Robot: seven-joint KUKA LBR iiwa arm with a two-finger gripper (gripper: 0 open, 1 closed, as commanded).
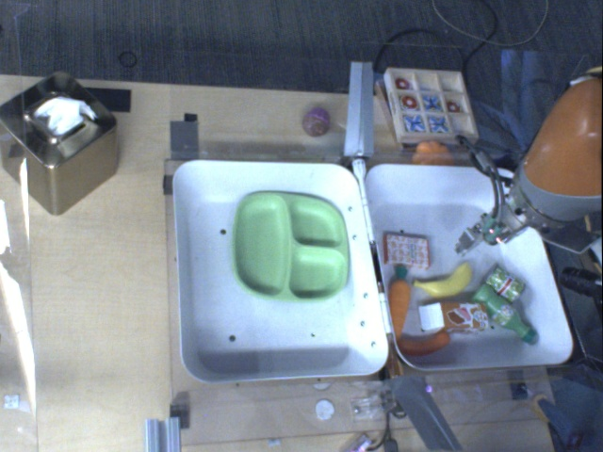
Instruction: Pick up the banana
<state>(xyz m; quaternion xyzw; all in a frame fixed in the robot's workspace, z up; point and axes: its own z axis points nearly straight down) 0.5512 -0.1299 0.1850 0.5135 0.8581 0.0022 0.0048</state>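
Pale wood bench, right bin (443, 191): banana (447, 283) looks light, stiff, smooth; best pinched mid-body across its width. Gripper (478, 235) hovers just above-right; its opening can't be told.

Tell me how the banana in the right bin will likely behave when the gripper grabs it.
The banana looks like a smooth, glossy toy, so it is probably stiff, light and somewhat slippery. Its curved body lies flat on the right bin floor, so a push would more likely spin or slide it than roll it. The carrot sits close by its left end, so a sideways nudge may shove that too.
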